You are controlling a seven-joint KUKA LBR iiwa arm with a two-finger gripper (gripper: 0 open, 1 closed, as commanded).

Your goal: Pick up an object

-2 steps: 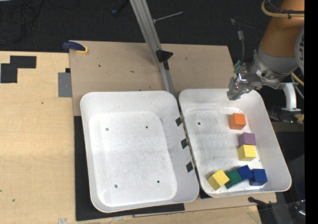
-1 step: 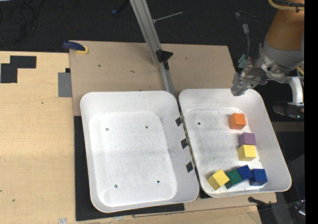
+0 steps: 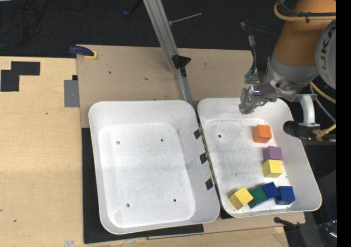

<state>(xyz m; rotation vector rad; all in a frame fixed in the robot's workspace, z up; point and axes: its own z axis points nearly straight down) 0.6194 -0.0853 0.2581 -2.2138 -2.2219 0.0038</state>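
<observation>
The right bin holds several small blocks. An orange block lies near its far right side, with a purple block and a yellow block below it. Along the near edge sit another yellow block, a green block and two blue blocks. My gripper hangs over the far edge of the right bin, up and left of the orange block, apart from every block. Nothing shows between its fingers.
The left bin stands beside the right one, joined by black clips. A slanted aluminium bar rises behind the bins. A black fitting juts in at the right bin's right rim.
</observation>
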